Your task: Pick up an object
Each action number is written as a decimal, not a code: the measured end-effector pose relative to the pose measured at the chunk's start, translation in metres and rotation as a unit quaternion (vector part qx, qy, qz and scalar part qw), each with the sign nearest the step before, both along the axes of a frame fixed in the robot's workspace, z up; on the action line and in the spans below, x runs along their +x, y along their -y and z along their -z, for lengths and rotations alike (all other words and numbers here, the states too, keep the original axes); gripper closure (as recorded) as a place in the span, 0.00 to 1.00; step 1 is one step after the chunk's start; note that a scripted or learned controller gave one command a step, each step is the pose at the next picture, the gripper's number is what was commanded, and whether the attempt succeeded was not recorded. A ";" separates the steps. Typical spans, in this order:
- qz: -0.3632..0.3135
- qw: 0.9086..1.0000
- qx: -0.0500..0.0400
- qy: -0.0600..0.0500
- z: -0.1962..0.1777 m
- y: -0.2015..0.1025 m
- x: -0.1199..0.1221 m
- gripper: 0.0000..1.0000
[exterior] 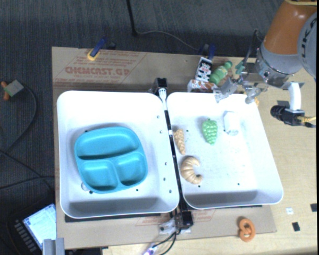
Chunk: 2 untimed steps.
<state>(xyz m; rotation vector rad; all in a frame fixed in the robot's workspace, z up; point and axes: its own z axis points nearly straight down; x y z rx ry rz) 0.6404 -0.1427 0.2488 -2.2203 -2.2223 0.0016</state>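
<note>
- The bench (287,158) carries a brown cardboard sheet (106,68) with red print, and on it sit two shallow white bins side by side.
- The left bin (69,110) holds a blue divided tray (110,158), which lies a little tilted and fills most of the bin floor.
- The right bin (255,169) touches the left one along a dark seam at the middle; its floor carries four small things.
- The arm (292,31), grey with an orange band, reaches in from the upper right corner and ends above the far right corner of the right bin.
- The gripper (236,92) hangs at the bin's far rim; its two fingertips stand visibly apart with nothing between them.
- A tan croissant-shaped toy (191,169) lies near the middle of the right bin's left half, toward the near side.
- A green bunch of toy grapes (210,130) lies in the far half of the bin, below and left of the gripper.
- A pale, whitish object (231,123) lies just right of the grapes, hard to make out against the white floor.
- A small tan shell-like piece (179,139) lies close to the bin's left wall, above the croissant.
- An orange pretzel-shaped toy (246,229) rests on the bench in front of the right bin.
</note>
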 end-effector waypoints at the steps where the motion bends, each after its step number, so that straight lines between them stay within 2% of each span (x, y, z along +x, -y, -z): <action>1: 0.000 1.000 0.000 -0.002 0.144 -0.006 0.002 0.00; 2: 0.000 1.000 -0.001 0.000 0.133 -0.006 0.003 1.00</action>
